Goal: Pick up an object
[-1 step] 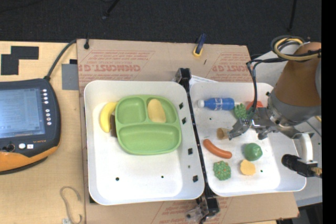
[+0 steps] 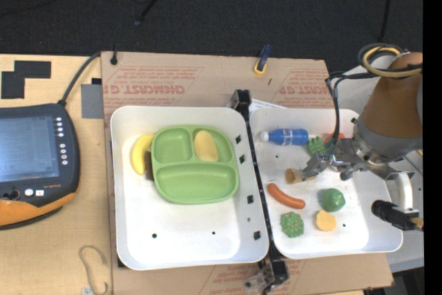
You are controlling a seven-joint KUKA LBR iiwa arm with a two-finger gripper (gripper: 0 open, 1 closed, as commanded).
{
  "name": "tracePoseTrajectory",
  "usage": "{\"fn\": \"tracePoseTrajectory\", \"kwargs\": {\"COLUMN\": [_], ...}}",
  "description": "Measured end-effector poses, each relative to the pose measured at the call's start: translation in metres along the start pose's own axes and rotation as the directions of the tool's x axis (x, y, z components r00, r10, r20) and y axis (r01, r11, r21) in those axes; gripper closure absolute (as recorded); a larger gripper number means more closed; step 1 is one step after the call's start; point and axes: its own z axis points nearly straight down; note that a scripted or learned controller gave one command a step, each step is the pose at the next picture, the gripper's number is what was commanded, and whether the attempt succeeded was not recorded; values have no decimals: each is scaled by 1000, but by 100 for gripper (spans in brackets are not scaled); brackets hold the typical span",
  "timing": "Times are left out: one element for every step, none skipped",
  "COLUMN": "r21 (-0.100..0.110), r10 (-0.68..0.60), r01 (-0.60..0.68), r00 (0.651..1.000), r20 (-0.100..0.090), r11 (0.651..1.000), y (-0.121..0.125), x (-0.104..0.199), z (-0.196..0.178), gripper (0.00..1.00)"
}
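The gripper hangs low over the middle of the right-hand white bin, its fingers spread and holding nothing. A small brown lump lies just beside the fingertips, on the side towards the bin's left wall. A clean grasp probably needs the fingers centred astride it before closing.

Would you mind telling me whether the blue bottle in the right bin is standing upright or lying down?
Lying down: the blue bottle rests on its side, white cap pointing left.
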Motion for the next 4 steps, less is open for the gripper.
{"fn": "tracePoseTrajectory", "kwargs": {"r21": [5, -6, -5, -6], "r10": [-1, -1, 6, 0], "r01": [1, 1, -6, 0], "r00": [1000, 1000, 1000, 1000], "r20": [-1, -6, -1, 1], "r11": [1000, 1000, 1000, 1000], "y": [-9, -5, -7, -9], "x": [5, 9, 5, 11], "z": [48, 96, 86, 26], "gripper": [0, 0, 100, 100]}}
